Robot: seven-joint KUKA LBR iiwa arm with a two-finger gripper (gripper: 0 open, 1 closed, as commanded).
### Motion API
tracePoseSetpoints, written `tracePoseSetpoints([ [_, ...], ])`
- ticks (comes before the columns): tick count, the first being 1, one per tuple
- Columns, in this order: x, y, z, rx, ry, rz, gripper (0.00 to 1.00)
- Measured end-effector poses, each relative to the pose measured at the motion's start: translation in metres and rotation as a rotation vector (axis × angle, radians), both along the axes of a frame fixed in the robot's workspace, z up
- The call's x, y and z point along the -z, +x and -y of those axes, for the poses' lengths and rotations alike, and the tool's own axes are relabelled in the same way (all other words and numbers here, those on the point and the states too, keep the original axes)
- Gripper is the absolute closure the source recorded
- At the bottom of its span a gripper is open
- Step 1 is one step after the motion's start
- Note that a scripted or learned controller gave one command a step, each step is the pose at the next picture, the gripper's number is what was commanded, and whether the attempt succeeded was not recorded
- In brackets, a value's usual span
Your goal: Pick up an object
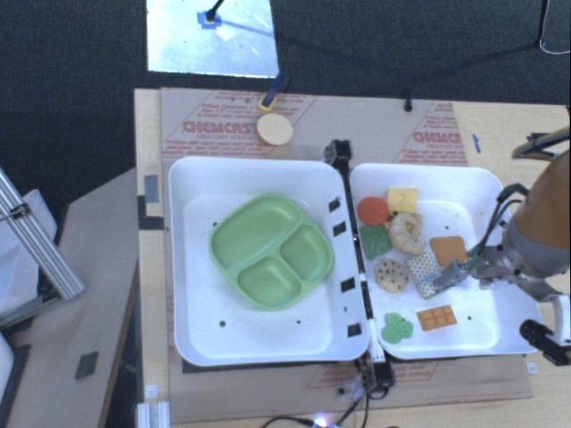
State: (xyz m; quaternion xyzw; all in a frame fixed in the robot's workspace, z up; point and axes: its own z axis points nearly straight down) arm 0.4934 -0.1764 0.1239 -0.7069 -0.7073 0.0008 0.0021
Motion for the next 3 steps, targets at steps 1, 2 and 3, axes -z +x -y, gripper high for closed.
tracePoseSetpoints([
  [1,0.038,0.002,-0.001,-0.001,0.002,0.007,0.00],
  [2,0.024,0.005,-0.001,-0.002,0.001,0.014,1.00],
  [3,-0.039,0.005,-0.004,-0.004,-0.005,0.012,1.00],
])
